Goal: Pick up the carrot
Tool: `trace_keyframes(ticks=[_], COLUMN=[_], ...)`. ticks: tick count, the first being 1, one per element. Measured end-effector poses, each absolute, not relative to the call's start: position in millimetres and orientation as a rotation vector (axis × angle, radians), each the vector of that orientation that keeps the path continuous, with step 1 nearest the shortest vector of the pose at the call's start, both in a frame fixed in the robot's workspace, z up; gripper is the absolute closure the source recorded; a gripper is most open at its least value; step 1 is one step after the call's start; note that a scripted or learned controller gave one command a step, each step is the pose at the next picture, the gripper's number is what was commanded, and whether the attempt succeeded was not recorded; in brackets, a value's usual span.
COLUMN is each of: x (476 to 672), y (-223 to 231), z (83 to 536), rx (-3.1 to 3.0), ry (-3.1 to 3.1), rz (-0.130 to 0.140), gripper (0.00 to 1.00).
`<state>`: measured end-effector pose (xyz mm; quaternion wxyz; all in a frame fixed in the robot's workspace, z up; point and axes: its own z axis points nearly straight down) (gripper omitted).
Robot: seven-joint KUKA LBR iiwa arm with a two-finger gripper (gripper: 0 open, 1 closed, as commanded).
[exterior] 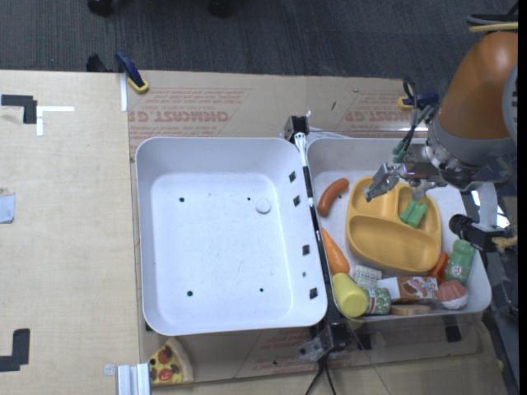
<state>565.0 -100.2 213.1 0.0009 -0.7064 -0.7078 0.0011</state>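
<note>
Pizza slice [167,365] lying below the bins; carrot [333,252] resting left of the yellow tray [387,245], sausage [332,194] above; gripper [401,182] hovering over the tray, opening indiscernible.

Bins [216,159] are smooth white plastic, slightly glossy. Yellow tray [387,241] under the gripper [395,179] looks like glossy plastic; the gripper is bare metal. Cardboard [206,105] under the bins is matt, bench [66,245] is pale wood.

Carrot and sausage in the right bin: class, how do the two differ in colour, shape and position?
The carrot is orange and tapers to a point; the sausage is redder, curved and round-ended. The carrot lies nearer the bin's front, the sausage farther back. Both lie along the right bin's left side, beside the yellow tray.
</note>
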Motion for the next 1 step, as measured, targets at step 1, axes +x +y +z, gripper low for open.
trace_keyframes(ticks=[1], x=[619.1], y=[-136.4], z=[116.0], rx=[-2.219], ry=[-2.228], rz=[0.001], gripper=[0.0])
